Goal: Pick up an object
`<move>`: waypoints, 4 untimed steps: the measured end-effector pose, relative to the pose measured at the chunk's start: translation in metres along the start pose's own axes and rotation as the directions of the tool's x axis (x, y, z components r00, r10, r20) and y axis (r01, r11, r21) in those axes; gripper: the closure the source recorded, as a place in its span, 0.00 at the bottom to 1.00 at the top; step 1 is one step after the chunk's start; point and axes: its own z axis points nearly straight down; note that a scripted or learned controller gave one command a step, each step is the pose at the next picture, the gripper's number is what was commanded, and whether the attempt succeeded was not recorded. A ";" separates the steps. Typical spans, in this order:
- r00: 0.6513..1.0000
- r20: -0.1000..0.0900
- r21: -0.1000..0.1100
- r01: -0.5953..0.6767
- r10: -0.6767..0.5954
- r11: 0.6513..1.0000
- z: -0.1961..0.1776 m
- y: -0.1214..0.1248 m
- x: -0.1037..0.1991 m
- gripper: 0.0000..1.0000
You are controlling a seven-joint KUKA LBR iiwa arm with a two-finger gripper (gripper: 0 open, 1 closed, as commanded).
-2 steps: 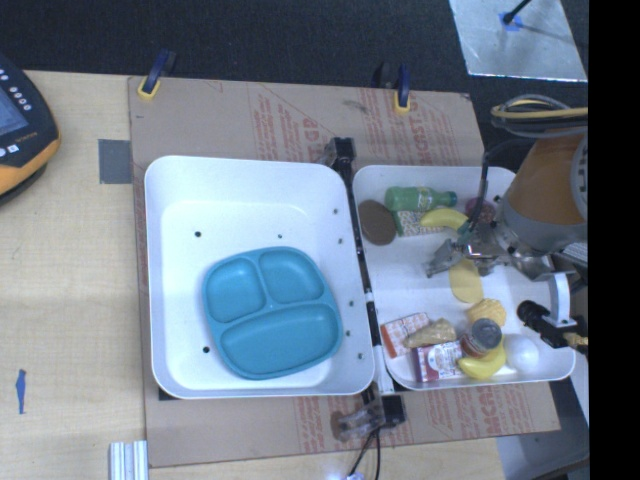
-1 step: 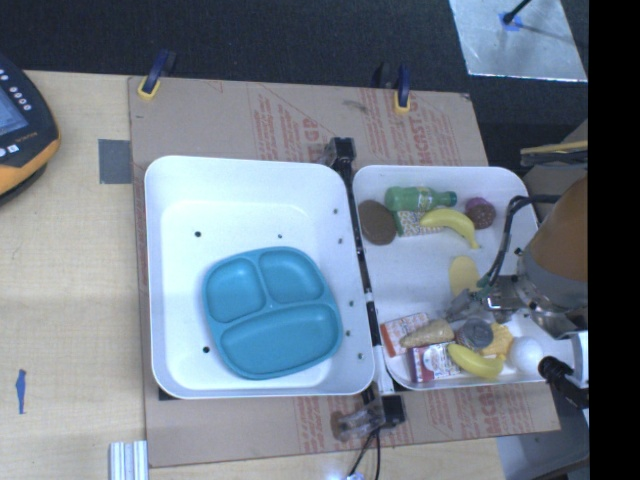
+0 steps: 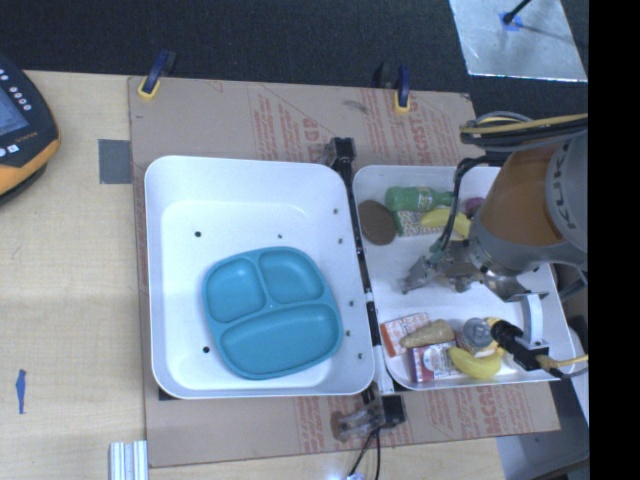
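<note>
On the table, a cardboard sheet lies under two white bins set side by side, their inner walls touching. From the camera view, the left bin holds a blue divided plate, lying flat toward the near side, tilted a little in plan. Along the far edge of the cardboard, two clamps with yellow tips grip the sheet; a third clamp sits at the near edge between the bins.

The right bin carries the loose objects. At its far end lie a green packet and, just beside it toward the left wall, a brown round disc. A yellow item lies next to the packet, partly hidden by the arm. At the near end a red-and-white carton lies flat with a tan piece on top of it, and just to the right a banana touches a small grey-and-red object.

The arm comes in from the right over the right bin, its orange band above the wrist. The end effector hangs low in the middle of the right bin, between the far group and the near group of objects. Whether it is wide or narrow I cannot tell; the metal parts blur together.

At the left edge of the table sits an orange-and-black handheld controller, well apart from the bins.
</note>
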 end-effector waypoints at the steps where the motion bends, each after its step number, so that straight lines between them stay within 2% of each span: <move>1: 1.000 0.002 0.006 -0.004 0.004 1.000 -0.002 0.093 -0.019 0.00; 2: 1.000 0.002 0.009 -0.012 0.012 1.000 0.001 0.031 -0.043 0.00; 3: 1.000 0.002 -0.001 -0.006 0.006 1.000 -0.001 0.080 -0.038 0.00; 4: 1.000 0.005 0.055 -0.004 0.004 0.998 0.002 0.112 0.001 0.00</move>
